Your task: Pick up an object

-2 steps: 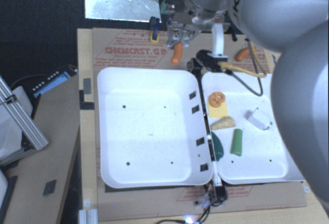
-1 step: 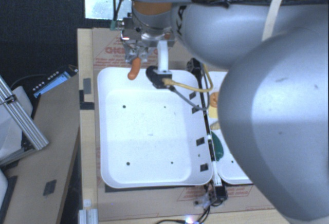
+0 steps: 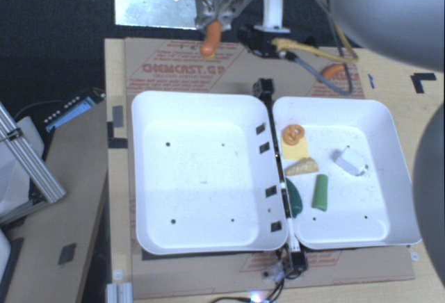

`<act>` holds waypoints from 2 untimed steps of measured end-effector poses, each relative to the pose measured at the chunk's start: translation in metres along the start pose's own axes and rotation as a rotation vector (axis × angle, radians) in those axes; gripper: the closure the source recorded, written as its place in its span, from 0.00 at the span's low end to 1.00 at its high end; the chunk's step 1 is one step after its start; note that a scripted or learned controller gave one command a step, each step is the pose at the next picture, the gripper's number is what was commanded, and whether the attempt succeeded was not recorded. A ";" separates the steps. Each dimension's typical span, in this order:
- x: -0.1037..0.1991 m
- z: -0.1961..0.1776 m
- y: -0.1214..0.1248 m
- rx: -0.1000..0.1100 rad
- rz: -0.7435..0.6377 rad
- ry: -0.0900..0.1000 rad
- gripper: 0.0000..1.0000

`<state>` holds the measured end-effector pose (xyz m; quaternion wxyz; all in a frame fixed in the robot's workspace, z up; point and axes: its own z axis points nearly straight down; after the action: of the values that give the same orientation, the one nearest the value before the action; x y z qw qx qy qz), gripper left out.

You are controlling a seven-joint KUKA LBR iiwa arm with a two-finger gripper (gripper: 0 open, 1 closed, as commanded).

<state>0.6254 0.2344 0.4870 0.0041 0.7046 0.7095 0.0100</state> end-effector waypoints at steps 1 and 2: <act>-0.010 -0.039 -0.002 0.013 0.004 -0.006 1.00; -0.038 -0.053 -0.101 0.015 0.000 -0.004 1.00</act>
<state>0.5236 0.1956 0.5381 0.0004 0.7048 0.7094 0.0032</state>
